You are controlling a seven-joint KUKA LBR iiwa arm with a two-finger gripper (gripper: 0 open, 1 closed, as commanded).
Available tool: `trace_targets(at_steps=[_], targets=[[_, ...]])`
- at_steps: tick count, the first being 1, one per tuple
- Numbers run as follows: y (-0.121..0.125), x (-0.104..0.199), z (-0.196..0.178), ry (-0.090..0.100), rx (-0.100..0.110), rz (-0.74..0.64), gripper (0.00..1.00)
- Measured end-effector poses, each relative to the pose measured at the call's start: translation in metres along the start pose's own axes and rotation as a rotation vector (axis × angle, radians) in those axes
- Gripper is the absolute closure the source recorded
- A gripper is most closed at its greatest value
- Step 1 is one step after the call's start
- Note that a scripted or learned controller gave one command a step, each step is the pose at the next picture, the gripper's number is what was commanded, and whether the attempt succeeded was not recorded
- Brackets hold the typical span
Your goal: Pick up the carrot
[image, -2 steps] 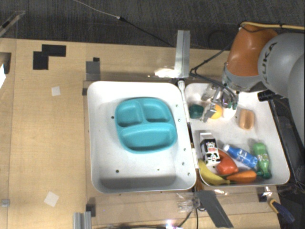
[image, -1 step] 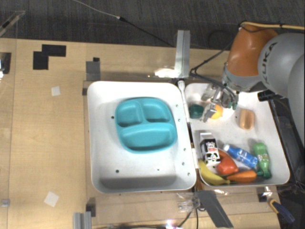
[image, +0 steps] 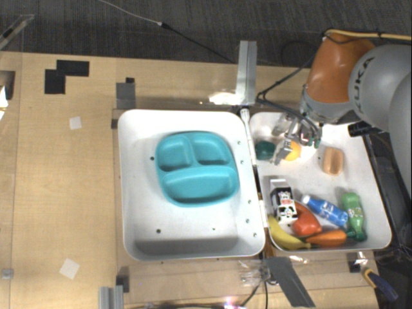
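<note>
The carrot [image: 328,238] lies in the right bin [image: 376,192], along its near edge toward the near right corner, orange and lying roughly flat. Its left end meets a red pepper-like piece [image: 306,224], and a banana [image: 283,235] curves beside that at the near left corner. A green bottle [image: 353,214] stands over the carrot's right end and hides part of it. A blue and white tube [image: 325,209] lies just behind the carrot, and a small black and white box [image: 283,201] sits behind the banana; its print is too small to read.

The claw [image: 293,139] hangs over the far left part of the same bin, well apart from the carrot. Its metal parts blur together, so whether it is released or clenched cannot be told. A yellow thing [image: 293,152] shows just beneath it, partly covered, and I cannot tell if they touch. A dark teal thing [image: 264,150] sits by the bin's left wall, its shape hard to make out. A tan block [image: 332,160] lies to the right of the claw.

The arm [image: 360,76] enters from the right and is cut off by the picture's edge. The left bin [image: 138,224] holds a teal divided tray [image: 196,167]. Both bins rest on the wooden desk [image: 58,192].
</note>
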State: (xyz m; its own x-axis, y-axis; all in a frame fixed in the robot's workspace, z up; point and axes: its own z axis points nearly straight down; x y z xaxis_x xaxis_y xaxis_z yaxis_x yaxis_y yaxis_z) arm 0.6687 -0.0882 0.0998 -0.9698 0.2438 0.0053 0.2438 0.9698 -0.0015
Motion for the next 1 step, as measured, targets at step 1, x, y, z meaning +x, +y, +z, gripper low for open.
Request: trace_targets(at_steps=[1], targets=[[0.0,0.0,0.0,0.0,0.0,0.0,0.0]])
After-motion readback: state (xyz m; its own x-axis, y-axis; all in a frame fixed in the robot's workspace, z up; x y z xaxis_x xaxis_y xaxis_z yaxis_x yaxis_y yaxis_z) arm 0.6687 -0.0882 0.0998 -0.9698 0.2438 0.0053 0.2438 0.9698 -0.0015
